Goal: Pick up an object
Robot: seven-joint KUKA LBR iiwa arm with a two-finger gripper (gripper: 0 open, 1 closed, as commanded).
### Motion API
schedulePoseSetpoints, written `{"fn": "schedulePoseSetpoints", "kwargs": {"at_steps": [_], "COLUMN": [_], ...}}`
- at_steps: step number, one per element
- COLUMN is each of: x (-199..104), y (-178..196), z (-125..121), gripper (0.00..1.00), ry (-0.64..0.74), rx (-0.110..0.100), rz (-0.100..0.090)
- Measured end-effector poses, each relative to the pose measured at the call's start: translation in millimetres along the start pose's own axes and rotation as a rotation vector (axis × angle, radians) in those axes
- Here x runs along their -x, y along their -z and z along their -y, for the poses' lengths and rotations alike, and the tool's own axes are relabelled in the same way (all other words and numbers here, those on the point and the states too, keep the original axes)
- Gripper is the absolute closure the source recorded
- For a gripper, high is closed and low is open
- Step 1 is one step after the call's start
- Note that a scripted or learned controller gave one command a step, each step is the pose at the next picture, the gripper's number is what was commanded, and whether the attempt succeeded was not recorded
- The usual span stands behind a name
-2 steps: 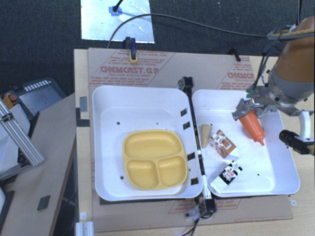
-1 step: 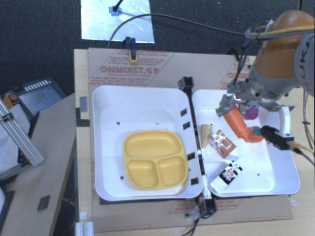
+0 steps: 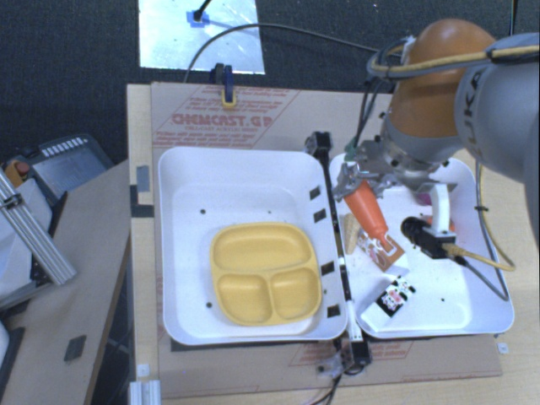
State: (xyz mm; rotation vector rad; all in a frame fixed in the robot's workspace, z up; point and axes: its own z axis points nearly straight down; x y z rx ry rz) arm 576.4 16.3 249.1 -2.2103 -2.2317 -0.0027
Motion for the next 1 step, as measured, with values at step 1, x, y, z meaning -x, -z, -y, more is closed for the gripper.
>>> {"fn": "schedulePoseSetpoints", "kwargs": {"at_steps": [1], "x": [-49.6], "y": [-17.7], "z": [-2.2], "gripper": [1.0], "ry": [-0.003], "rx": [0.0], "rz": [0.001]}}
